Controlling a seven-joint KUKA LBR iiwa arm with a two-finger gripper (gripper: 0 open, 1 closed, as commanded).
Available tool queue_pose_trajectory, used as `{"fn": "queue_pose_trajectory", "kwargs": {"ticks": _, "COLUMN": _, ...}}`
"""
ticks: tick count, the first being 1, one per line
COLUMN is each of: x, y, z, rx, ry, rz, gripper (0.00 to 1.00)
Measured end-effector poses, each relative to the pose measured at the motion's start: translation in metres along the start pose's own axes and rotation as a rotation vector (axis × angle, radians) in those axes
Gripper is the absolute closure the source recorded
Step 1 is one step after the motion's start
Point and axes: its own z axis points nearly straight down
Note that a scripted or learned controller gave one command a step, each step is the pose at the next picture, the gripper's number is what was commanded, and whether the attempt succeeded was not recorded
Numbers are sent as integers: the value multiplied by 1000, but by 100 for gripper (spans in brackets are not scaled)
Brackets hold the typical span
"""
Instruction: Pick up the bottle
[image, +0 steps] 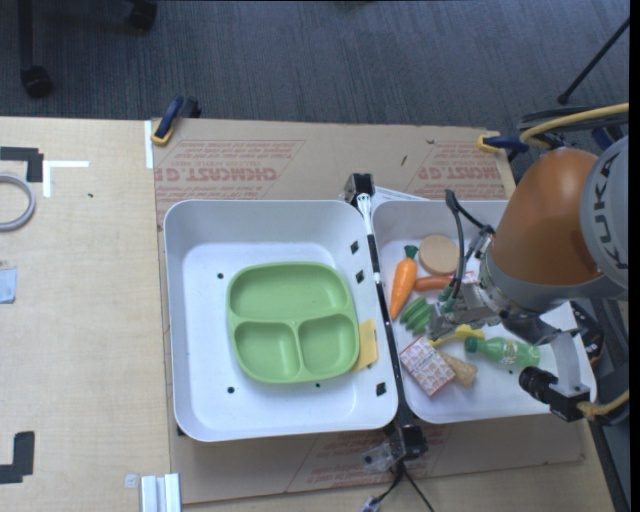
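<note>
Here, glossy green plastic bottle (503, 350) lying flat in right bin (520, 405); jaws (455, 322) state unclear.

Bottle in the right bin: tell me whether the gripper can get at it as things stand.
Probably yes. The green bottle lies on its side with nothing on top, and the gripper hangs just beside its yellow cap; only the cracker crowds it.

green divided plate (293, 322) in left bin (190, 300), carrot (401, 285), red-checked packet (427, 366)
</note>
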Motion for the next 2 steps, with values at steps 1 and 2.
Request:
{"fn": "queue_pose_trajectory", "kwargs": {"ticks": 1, "x": 64, "y": 7, "z": -9, "rx": -2, "ry": 0, "rz": 105, "gripper": 100}}
{"fn": "queue_pose_trajectory", "kwargs": {"ticks": 2, "x": 108, "y": 13, "z": -18, "rx": 0, "ry": 0, "rz": 31, "gripper": 100}}
